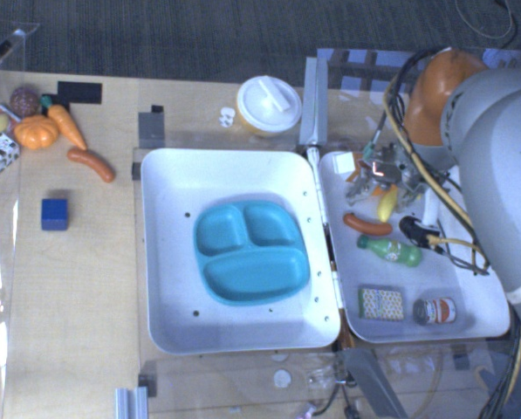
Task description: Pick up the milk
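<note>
Right bin (496,321): we see the end effector (384,175) low at its far end; grip state we cannot tell.
Milk (341,163): far-left corner, just beside it.
Crowding: banana (387,203), sausage (367,225), green bottle (391,250).
Left bin (168,304): blue tray (252,251).

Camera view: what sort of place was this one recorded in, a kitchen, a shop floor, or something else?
Most likely a robotics lab bench set up for pick tests. Two shallow white bins, the left bin and the right bin, sit on a wooden bench, toy food such as a plastic carrot lies about, and loose cables trail off the arm.
</note>
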Robot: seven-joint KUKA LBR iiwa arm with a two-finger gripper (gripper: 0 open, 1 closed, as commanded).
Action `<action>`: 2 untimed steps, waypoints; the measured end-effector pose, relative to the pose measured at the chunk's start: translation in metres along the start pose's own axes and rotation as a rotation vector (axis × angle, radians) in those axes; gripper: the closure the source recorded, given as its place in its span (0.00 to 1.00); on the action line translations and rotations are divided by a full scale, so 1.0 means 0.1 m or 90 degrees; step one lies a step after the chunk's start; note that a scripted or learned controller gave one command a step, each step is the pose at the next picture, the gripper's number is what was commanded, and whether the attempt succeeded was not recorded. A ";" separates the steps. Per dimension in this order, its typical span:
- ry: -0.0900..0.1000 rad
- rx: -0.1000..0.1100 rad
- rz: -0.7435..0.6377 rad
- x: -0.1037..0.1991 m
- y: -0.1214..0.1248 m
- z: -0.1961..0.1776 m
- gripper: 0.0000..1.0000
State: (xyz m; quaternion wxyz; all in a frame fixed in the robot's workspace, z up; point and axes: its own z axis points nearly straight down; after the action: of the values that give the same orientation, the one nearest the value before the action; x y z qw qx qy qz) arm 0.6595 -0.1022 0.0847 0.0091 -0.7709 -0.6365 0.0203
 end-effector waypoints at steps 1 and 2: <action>0.014 -0.021 0.121 -0.64 -0.07 -0.67 0.00; 0.014 -0.022 0.088 -0.10 0.08 -0.05 0.00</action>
State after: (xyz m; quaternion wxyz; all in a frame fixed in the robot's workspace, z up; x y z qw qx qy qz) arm 0.6658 -0.1139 0.0895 0.0011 -0.8133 -0.5819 0.0015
